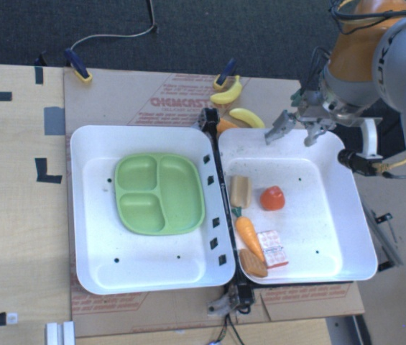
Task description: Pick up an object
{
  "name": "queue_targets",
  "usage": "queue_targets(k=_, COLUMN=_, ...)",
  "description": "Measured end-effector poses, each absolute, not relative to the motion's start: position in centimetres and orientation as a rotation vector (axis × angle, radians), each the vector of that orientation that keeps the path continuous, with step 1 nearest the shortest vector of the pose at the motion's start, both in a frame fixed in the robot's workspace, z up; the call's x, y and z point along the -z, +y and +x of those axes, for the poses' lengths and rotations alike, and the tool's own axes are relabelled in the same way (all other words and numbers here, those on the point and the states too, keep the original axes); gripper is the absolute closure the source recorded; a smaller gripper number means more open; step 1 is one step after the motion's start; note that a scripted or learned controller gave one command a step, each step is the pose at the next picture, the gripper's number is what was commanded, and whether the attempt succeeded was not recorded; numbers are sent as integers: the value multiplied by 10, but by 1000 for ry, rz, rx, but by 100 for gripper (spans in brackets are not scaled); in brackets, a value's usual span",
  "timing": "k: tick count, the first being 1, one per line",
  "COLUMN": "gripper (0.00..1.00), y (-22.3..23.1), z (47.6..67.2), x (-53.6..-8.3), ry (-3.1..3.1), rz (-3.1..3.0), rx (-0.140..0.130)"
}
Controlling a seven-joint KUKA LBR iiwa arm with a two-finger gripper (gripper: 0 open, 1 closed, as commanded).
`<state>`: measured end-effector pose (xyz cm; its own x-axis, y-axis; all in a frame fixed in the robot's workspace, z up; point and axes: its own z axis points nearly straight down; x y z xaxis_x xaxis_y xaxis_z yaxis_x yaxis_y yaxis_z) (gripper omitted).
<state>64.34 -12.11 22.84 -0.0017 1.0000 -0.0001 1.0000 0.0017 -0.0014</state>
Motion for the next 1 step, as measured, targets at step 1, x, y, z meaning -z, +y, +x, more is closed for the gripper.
queue_targets(k=1, gripper=0, y=-124, z=605, x=-148, ry=-2221, rz=-2218, rx=-4)
